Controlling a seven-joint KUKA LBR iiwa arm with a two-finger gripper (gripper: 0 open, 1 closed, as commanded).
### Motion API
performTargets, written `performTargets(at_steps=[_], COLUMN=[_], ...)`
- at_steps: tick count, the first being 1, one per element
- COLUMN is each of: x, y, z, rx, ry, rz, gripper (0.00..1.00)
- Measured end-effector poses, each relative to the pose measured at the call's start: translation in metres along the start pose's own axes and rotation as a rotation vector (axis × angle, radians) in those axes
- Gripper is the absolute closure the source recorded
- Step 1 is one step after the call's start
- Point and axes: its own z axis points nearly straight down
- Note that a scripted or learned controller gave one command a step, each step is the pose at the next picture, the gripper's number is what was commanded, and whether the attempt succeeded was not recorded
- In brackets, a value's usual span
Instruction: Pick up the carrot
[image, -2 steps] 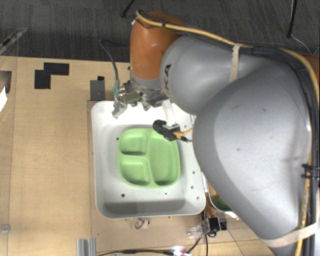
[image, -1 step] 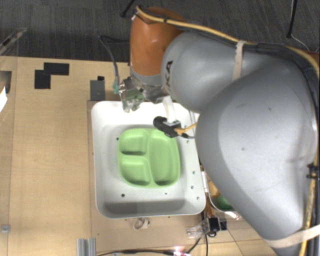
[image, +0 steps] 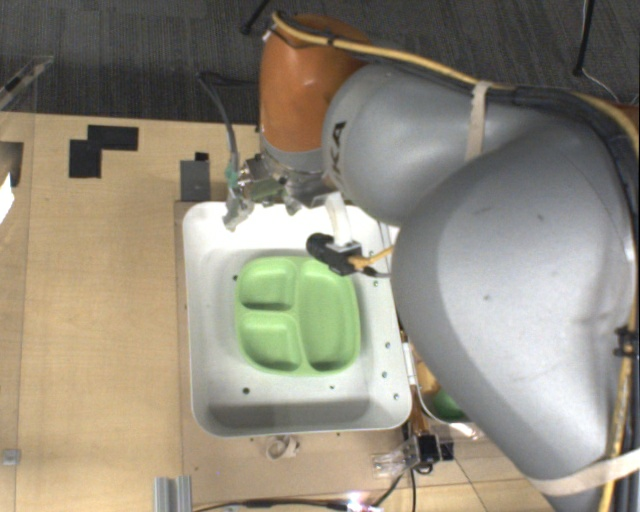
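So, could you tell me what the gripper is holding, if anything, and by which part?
Nothing that I can see: the gripper hangs above the far rim of the white bin, beyond the green tray, with no object in it.

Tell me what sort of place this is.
Probably a robotics lab work cell, not a kitchen: a grey KUKA arm reaches over a wooden bench that bears a white bin with a green divided tray in it.
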Motion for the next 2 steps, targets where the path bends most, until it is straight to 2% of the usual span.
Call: performTargets(at_steps=[1,2], x=[0.0072,0.0072], y=[0.0023,0.001], z=[-0.0976,-0.0932], rx=[0.009,0.017], ry=[0.003,0.002], rz=[0.126,0.126], gripper=[0.0,0.0])
